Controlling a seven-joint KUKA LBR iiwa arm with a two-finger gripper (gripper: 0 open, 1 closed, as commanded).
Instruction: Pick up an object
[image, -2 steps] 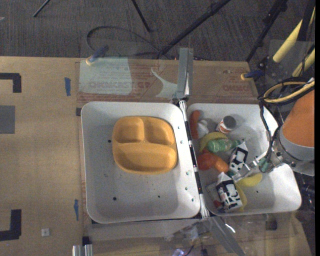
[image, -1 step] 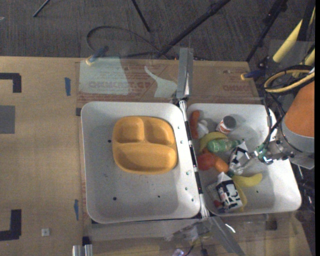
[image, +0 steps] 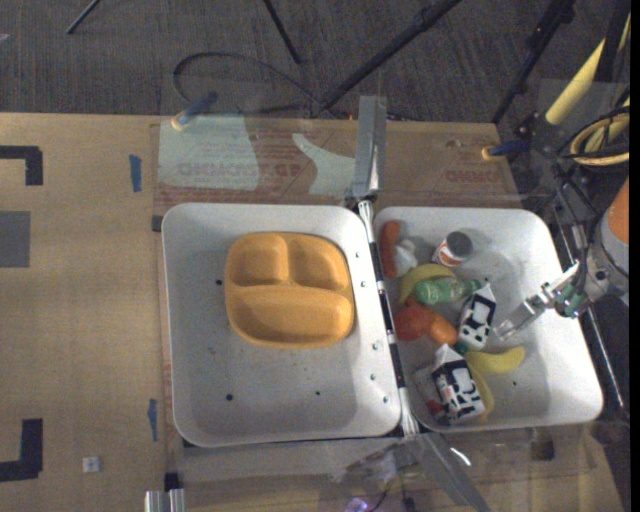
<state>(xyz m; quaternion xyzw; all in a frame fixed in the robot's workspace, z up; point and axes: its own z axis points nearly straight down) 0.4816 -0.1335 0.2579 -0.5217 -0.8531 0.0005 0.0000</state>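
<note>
A glossy orange moulded tray (image: 289, 288) with three hollows lay in the left bin (image: 190, 400). The right bin (image: 560, 390) held a jumble: a curved yellow banana (image: 497, 360), a green bottle (image: 442, 291), and black-and-white cartons (image: 478, 318). The claw (image: 524, 316) reached in low from the right beside a carton, its thin metal fingers slightly spread, pinching nothing.

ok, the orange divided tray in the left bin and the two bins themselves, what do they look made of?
Orange tray: looks like moulded plastic, matte to slightly satin; one uniform colour, rounded compartment ridges, soft highlights. Left bin and right bin: probably thin formed plastic, white, fairly matte; rounded corners and a shallow curved rim, though painted sheet metal can't be ruled out from this view.
</note>
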